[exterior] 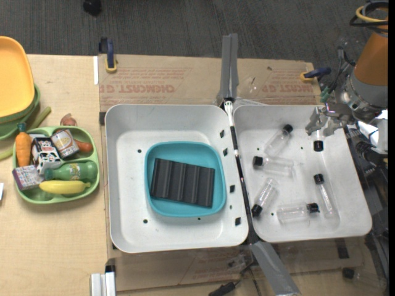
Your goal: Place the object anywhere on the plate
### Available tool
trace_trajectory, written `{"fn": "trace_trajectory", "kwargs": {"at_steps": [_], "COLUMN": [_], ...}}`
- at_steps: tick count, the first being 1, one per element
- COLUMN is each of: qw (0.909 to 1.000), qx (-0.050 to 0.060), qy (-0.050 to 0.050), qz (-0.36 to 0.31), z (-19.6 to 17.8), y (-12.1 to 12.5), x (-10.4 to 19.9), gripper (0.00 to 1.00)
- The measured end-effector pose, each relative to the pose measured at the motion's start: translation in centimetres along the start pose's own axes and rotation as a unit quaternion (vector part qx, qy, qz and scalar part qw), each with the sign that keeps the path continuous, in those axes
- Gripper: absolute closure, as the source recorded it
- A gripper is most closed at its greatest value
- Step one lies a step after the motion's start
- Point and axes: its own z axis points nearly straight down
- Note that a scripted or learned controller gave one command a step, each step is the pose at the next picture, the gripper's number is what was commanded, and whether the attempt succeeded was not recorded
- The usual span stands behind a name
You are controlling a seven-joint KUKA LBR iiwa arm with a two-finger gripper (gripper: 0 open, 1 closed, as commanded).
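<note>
Seemingly empty, the gripper (325, 121) is poised over the right bin's (352, 165) far corner, though its opening cannot be judged. Clear vials (278, 142) are scattered below for picking; the teal plate (154, 159) waits in the left bin (123, 165).

the arm (373, 66) reaches in from the right, its hand (322, 123) hanging low, wrist angled left.

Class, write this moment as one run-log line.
end effector: above right bin's top edge | vials: in right bin | teal plate: holds dark ridged block

Bright, even overhead light; soft shadows, slightly grainy focus.
</note>
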Motion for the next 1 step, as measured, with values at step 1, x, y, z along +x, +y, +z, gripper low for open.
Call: {"fn": "trace_trajectory", "kwargs": {"at_steps": [1], "qw": [1.0], "qx": [0.0], "qy": [0.0], "qz": [0.0], "z": [-0.01], "y": [0.0], "x": [0.0], "gripper": [0.0]}}
